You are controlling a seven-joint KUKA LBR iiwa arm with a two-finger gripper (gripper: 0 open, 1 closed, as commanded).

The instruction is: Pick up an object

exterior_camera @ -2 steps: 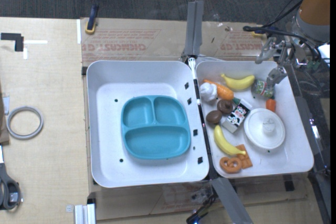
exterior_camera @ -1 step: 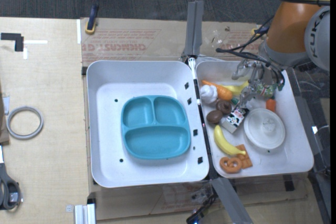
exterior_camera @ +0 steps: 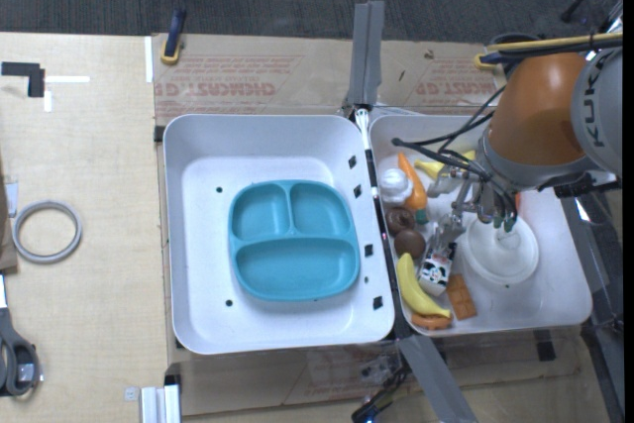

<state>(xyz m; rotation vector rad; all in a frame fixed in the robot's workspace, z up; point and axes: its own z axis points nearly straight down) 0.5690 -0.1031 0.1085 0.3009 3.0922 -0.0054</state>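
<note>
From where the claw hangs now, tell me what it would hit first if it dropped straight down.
Probably the small black-and-white toy lying between the banana and the white plate. The claw hangs just above it in the right bin, though depth is hard to judge from this slanted view.

a banana (exterior_camera: pixel 415 284), a brown ball (exterior_camera: pixel 408 242) and what may be a carrot (exterior_camera: pixel 429 320) lie along the right bin's (exterior_camera: pixel 555 302) left wall.

Readable txt: red print on the cardboard sheet (exterior_camera: pixel 297 79) behind the bins, upside down/mirrored from this cam, repeated twice, can't make out the word. White letters "KU" on the arm (exterior_camera: pixel 599 114) at right edge, rest cut off. Small carton (exterior_camera: pixel 434 269) in right bin (exterior_camera: pixel 555 307) has black/white print, too small to read.
</note>
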